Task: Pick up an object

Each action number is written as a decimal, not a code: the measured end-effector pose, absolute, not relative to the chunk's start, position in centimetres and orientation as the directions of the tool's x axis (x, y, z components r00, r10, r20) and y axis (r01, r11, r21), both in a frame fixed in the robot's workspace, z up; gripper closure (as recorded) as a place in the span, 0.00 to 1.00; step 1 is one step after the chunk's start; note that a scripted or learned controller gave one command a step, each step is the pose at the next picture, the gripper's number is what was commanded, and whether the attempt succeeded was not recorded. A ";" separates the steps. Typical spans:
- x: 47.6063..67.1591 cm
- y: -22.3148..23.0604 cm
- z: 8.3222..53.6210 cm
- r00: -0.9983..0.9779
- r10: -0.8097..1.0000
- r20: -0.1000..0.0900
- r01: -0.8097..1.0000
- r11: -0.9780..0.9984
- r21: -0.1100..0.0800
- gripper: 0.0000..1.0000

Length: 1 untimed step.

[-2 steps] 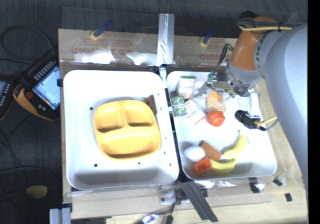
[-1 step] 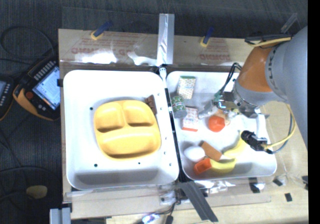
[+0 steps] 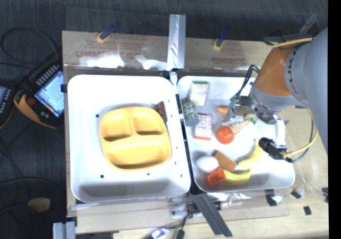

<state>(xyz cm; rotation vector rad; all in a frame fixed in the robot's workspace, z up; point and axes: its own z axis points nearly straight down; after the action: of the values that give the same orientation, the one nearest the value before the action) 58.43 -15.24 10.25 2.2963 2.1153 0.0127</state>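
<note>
At the near edge of the right bin (image 3: 287, 179), a banana (image 3: 246, 166) is curving beside an orange block (image 3: 214, 177), a white egg-like object (image 3: 207, 164) and a brown piece (image 3: 225, 160). Just beyond them a red tomato (image 3: 225, 135) is sitting almost directly under the gripper (image 3: 242, 118), which is hanging low over the bin's middle — whether it is spread or closed, or gripping anything, I cannot tell. Farther back, a small packet (image 3: 203, 126), a green can (image 3: 189, 110) and a patterned box (image 3: 199, 93) are lying near the divider. The left bin (image 3: 80, 126) is carrying a yellow tray (image 3: 135, 137). The risk is crowding: the round tomato is likely to roll aside — or the descent may nudge neighbours instead of seating on one thing.
</note>
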 end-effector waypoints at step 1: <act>58.4 -15.2 10.2 0.082 0.997 -0.007 0.996 -0.082 0.019 0.00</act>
<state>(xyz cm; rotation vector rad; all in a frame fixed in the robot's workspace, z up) 58.41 -15.22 10.22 2.2969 2.1158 0.0122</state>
